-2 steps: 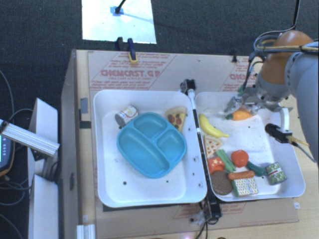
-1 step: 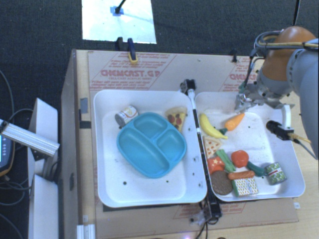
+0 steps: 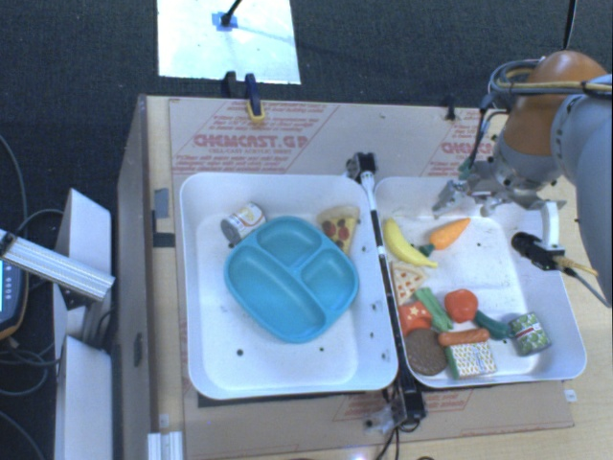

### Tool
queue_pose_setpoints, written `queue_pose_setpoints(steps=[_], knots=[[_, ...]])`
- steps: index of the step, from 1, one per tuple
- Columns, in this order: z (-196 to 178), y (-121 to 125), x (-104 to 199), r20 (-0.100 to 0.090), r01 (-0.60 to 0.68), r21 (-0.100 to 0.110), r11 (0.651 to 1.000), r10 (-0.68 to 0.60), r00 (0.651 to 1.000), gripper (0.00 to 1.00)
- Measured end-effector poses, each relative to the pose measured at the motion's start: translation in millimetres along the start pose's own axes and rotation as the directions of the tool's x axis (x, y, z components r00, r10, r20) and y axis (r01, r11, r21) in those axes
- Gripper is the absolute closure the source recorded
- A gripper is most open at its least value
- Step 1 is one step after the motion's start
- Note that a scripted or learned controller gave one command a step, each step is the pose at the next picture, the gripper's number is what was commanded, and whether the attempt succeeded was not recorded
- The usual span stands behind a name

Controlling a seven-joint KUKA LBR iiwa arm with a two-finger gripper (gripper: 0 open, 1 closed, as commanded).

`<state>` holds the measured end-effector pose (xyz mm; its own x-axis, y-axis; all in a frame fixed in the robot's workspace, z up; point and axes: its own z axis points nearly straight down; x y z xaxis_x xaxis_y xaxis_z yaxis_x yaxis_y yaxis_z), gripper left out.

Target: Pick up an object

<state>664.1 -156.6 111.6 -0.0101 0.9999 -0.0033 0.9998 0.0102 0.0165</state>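
The left bin [image 3: 206,353] holds one can [image 3: 243,222], one blue plate [image 3: 291,278] and one pizza slice [image 3: 338,227]; the right bin [image 3: 565,338] holds one banana [image 3: 405,244], one carrot [image 3: 448,233] and one tomato [image 3: 461,305]; my gripper [image 3: 471,198], fingers spread and empty, hovers just above the carrot.

A brown cardboard sheet printed with red lettering [image 3: 251,140] covers the bench under the two bins. A small blue-and-yellow clamp [image 3: 253,100] grips its far edge. Beyond it, a pale square sheet [image 3: 228,27] lies on the dark carpet [image 3: 67,56]. At the left, a white box [image 3: 88,257] stands beside the bench, with black cables [image 3: 19,233] trailing nearby.
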Motion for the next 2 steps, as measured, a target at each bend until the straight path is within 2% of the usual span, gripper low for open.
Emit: queue_pose_setpoints(steps=[1,2], knots=[[26.8,-22.2,22.5,-0.004,-0.005,0.015,1.000,0.005,1.000,0.00],[15.4,-21.1,22.1,-0.003,-0.004,0.013,1.000,0.004,1.000,1.00]])
